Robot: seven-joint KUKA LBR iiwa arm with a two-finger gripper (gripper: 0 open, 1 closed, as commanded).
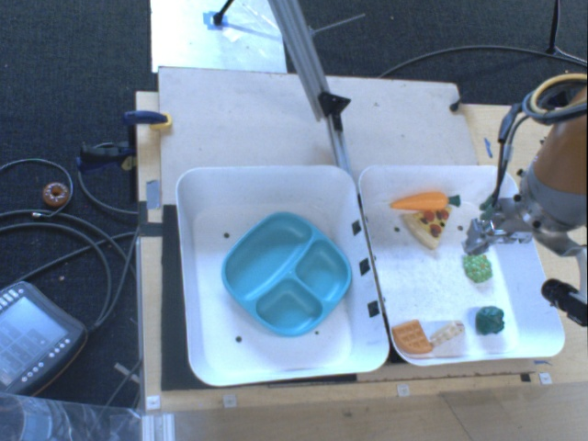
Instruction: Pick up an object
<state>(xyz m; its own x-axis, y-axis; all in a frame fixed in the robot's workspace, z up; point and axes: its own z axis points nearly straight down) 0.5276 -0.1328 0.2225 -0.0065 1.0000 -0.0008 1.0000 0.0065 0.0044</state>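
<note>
The camera view looks down on two shallow white bins set side by side on the bench. In the left bin (197, 338) a blue divided plate (287, 273) with three compartments is seen lying tilted, near the middle. In the right bin (537, 333) several toy foods are scattered: a carrot (420, 201) near the far edge, a pizza slice (428, 225) touching it just below, a light green knobbly piece (476, 267) toward the right, a dark green broccoli-like piece (490, 320) nearer the front, and at the front an orange waffle-like piece (412, 337) beside a pale cracker-like strip (447, 332). What the two green pieces are cannot be made out for certain. The gripper (480, 235) is seen just above the light green piece, to the right of the pizza slice. Whether anything is grasped cannot be told. The arm (560, 177) is cut off by the right edge. A toy doughnut (56, 194) lies on the floor at left.
</note>
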